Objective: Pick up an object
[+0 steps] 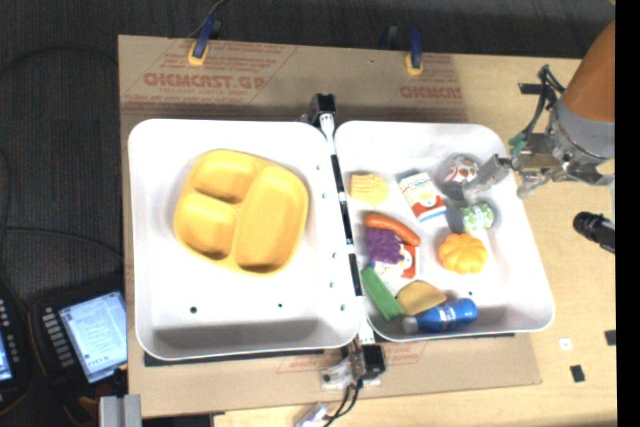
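The right bin holds several small toys. Among them are an orange pumpkin, a white carton with red and blue print, a yellow waffle piece, a red pepper, purple grapes and a blue bottle. A round red-and-silver object lies near the bin's far right corner, with a green-and-white piece just below it. My gripper reaches in over the bin's right rim, right beside those two. No toy is visibly lifted.
The left bin carries a large yellow divided plate. A green piece and a tan bread piece lie near the right bin's front edge. Two clamps grip the board at the back.
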{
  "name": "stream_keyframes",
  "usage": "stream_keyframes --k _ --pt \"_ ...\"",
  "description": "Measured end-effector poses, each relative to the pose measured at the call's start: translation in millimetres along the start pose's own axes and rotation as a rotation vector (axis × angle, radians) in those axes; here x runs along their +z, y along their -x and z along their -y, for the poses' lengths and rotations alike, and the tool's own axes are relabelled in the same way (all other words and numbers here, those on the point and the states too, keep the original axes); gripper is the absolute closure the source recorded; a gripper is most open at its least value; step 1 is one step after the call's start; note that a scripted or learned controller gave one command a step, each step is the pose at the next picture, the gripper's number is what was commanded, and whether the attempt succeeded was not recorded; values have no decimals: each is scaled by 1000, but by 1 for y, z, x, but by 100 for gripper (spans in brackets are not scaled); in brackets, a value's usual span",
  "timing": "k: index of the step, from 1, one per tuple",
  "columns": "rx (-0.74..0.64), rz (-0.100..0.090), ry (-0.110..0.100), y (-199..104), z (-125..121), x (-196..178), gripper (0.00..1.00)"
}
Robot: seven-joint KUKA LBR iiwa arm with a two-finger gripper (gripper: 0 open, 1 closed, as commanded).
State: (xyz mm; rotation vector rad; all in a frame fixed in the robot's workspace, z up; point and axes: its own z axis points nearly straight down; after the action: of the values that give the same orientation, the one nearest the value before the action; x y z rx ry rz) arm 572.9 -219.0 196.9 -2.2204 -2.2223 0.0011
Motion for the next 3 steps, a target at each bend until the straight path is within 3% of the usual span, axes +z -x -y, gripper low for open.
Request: stream_keyframes --k 1,2,3 --pt "-3 -2 14 -6 -39 95 0" --pt "0 4 17 -96 -17 104 0" --pt "1 5 15 -120 38 107 0"
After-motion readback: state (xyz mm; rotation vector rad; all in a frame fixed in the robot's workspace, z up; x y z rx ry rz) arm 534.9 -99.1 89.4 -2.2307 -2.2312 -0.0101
